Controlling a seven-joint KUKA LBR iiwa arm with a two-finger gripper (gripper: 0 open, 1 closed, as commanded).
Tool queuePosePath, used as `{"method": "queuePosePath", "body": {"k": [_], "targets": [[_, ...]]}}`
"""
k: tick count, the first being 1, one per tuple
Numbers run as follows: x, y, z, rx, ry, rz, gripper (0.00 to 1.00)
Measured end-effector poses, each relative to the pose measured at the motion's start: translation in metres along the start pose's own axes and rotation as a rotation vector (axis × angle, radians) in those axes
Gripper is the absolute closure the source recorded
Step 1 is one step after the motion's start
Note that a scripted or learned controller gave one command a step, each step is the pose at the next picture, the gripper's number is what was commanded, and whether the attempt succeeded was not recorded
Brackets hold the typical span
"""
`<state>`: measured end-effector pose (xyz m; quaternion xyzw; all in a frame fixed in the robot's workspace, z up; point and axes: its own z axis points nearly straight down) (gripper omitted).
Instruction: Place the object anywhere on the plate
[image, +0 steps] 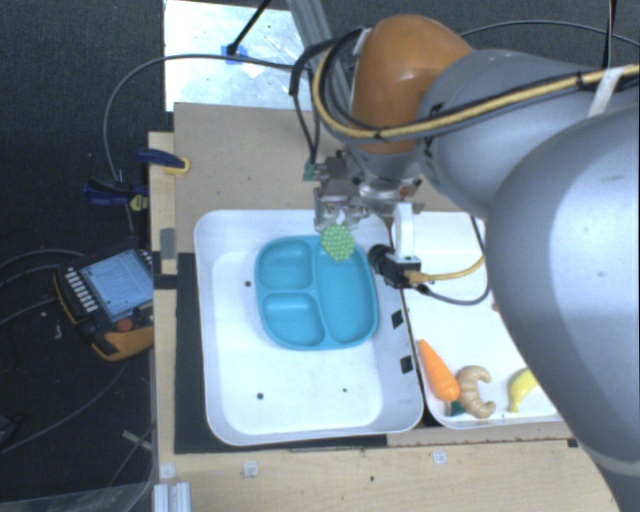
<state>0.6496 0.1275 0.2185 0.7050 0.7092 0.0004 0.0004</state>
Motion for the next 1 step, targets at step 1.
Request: {"method": "queuePosePath", "body": {"k": [1], "targets": [[0.0000, -0.0001, -0.0005, 0.000, 0.000, 0.000, 0.00]]}}
